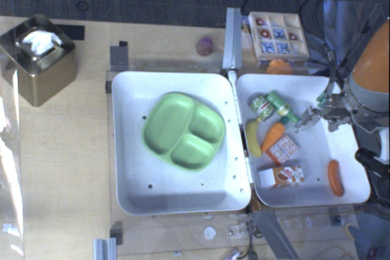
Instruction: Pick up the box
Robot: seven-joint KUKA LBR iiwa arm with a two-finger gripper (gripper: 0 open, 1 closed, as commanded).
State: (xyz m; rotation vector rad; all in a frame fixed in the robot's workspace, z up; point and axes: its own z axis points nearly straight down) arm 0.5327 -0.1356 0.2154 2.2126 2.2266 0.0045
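Box (pixel 281 176), a small carton with a white end and a red-and-white printed face, lies flat in the right bin (pixel 350 195), below and to the left of the pincer (pixel 309 119), well apart from it. Its print is too small to read.

The pincer hangs over the upper middle of the right bin, pointing left. How far it stands open cannot be told, and nothing can be seen gripped in it. Just left of its tip lies a green bottle (pixel 272 105) with a red-and-white label, not legible. Below-left of the tip lie an orange carrot (pixel 272 136), a yellow banana (pixel 252 138) against the bin's left wall, and a small red-patterned packet (pixel 283 148) between the tip and the box. Below-right of the pincer, near the bin's right wall, lies a red sausage (pixel 334 178).

Bare white bin floor shows under the pincer and to its right. Far left of it, the left bin (pixel 131 186) holds a green divided plate (pixel 183 130). Above the pincer, on the surface (pixel 55 161) beyond the bin rim, sits a tic-tac-toe board (pixel 276 35).
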